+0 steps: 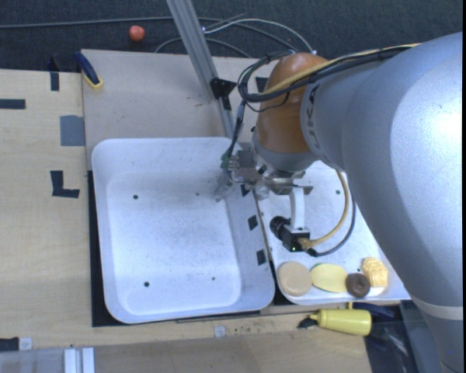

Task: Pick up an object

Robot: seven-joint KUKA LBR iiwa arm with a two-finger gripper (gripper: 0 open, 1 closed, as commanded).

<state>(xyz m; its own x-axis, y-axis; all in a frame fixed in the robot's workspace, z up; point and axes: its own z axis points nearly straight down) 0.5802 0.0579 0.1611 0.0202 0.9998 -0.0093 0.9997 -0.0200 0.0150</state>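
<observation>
Hand (seemingly) over left bin

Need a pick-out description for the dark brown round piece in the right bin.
Start at the right white bin, the one under the arm, and look along its near edge at the row of small items. The dark brown round piece sits between the pale yellow oval and the yellow ridged block. It is the smallest and the one dark item there.

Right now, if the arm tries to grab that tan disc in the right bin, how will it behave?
The tan disc lies flat and looks thin, so fingers may struggle to get under its edge. Its round shape suggests it could roll if tipped upright. It touches the yellow piece, so a push would probably shift both.
</observation>
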